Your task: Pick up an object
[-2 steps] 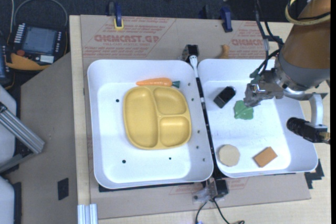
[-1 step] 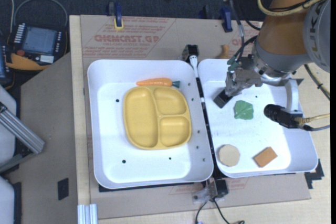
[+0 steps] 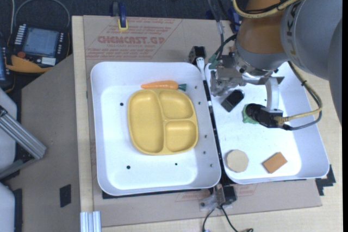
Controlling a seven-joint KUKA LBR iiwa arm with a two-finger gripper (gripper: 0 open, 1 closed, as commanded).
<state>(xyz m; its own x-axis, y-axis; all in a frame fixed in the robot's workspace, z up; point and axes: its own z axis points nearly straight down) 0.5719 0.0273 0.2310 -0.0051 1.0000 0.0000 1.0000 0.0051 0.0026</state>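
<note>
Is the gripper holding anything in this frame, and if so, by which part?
Cannot be told. The gripper is low over the right bin, with nothing visibly between its fingers.

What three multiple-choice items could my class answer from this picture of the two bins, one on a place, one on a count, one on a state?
1. Where does the carrot lie?
A. In the left bin, against the yellow tray's far edge
B. In the right bin, beside the round biscuit
C. On the cardboard outside both bins

2. How many compartments has the yellow tray?
A. Two
B. Three
C. Five

3. How does the yellow tray stand?
A. Flipped upside down
B. Leaning on the bin wall
C. Flat, open side up, with nothing in it

Answers:
1 A: the orange carrot lies along the tray's far rim in the left bin.
2 B: one long section and two smaller ones show.
3 C: all three hollows face the camera and are bare.
</note>
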